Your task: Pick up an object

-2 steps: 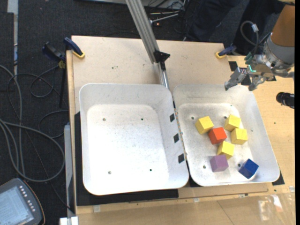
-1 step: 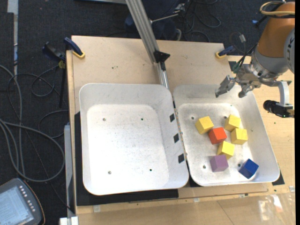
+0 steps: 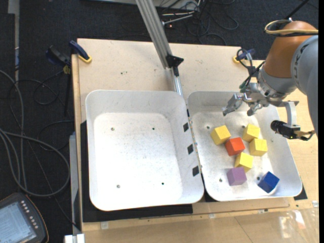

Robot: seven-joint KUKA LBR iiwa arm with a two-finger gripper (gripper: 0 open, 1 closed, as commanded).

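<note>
Matte cubes (image 3: 235,146), smooth white bin (image 3: 288,161).

Right white bin (image 3: 217,186) is holding four yellow cubes (image 3: 221,134), one orange cube (image 3: 235,146), one purple cube (image 3: 236,176), one blue cube (image 3: 268,181). Left white bin (image 3: 101,186) is showing dark speckling.

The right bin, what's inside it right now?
Inside the right bin lie four yellow cubes, one orange cube, one purple cube and one blue cube. The gripper hangs over its far end, covering some floor.
</note>
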